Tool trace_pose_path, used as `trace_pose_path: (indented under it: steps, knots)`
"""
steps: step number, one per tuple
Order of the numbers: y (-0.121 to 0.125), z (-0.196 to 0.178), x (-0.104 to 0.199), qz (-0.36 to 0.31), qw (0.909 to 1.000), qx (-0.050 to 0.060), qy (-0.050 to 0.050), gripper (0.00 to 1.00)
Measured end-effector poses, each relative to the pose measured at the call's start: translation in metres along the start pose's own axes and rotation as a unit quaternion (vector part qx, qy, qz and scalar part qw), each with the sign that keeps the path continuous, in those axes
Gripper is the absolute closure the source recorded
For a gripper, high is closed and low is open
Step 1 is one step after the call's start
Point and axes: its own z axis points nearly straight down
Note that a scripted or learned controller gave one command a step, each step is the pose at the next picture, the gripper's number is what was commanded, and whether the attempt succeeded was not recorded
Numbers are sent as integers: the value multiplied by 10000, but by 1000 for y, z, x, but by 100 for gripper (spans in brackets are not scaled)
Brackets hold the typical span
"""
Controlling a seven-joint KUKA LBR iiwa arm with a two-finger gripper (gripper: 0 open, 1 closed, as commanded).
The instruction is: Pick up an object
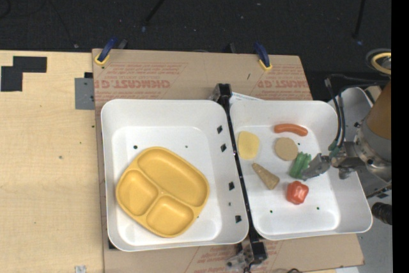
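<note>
Crowding the green piece [300, 165], tomato [296, 192] and biscuit [286, 149] flank fingers [317, 166], seemingly touching it; grip unclear.

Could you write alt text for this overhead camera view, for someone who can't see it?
A robot gripper reaches from the right into the right white bin, beside a green toy vegetable among toy foods: sausage, red pepper, cone. The left bin holds a yellow divided plate.

The cardboard sheet [192, 77] behind the two bins bears red printed lettering, seen upside down. It appears to read "CHEMCAST GP", printed twice, though blurred.
</note>
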Motion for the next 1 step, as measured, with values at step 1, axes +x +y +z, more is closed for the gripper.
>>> trace_pose_path:
  steps: [1]
  knots:
    - [22, 2, 21, -10, 10000, -3, 0, 0]
